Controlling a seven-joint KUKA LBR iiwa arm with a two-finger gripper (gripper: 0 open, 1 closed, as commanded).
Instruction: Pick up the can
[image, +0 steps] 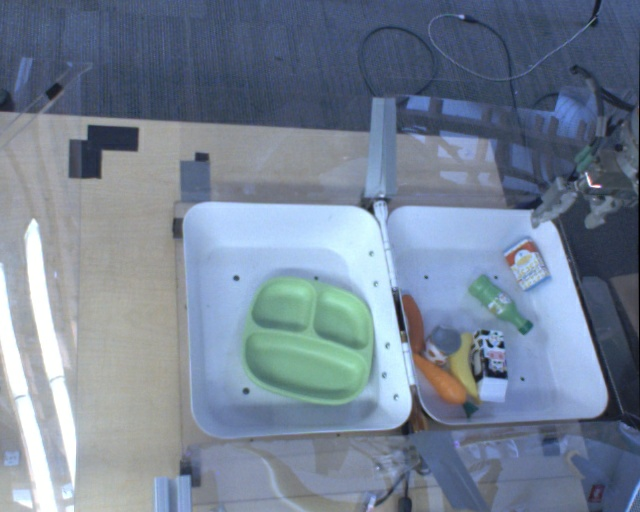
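Hand (585, 195): far right, beyond the right bin (590, 340); grip cannot be told.
Can (443, 345): right bin, near-left, touching carrot (438, 378) and banana (462, 366).
Left bin (215, 330): green tray (308, 340).

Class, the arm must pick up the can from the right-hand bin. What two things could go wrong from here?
1. The grey object that is probably the can is wedged among a carrot, banana and milk carton; a grasp may catch a neighbour instead.
2. The gripper is at the right bin's far corner; its path may knock the green bottle.
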